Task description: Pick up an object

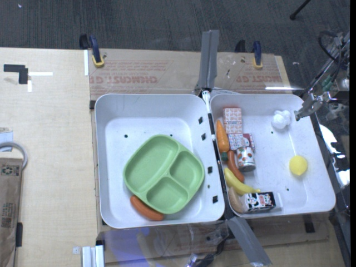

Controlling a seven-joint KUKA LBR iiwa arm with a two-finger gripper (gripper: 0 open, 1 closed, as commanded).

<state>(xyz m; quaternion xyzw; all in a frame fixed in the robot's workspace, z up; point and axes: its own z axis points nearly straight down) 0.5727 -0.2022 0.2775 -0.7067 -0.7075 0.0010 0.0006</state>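
From the overhead camera I see my claw (305, 111) at the right edge of the frame, over the right white bin's (311, 204) upper rim; I cannot tell its opening, and nothing shows in it. Nearest lie a crumpled white ball (281, 119) and a round yellow ball (298, 165). I judge either could roll off under a skewed descent.

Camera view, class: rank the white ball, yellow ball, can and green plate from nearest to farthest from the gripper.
From the gripper, at the right bin's far right edge:
1. White ball, just left of it.
2. Yellow ball, right bin.
3. Can, by the divider.
4. Green plate, left bin.
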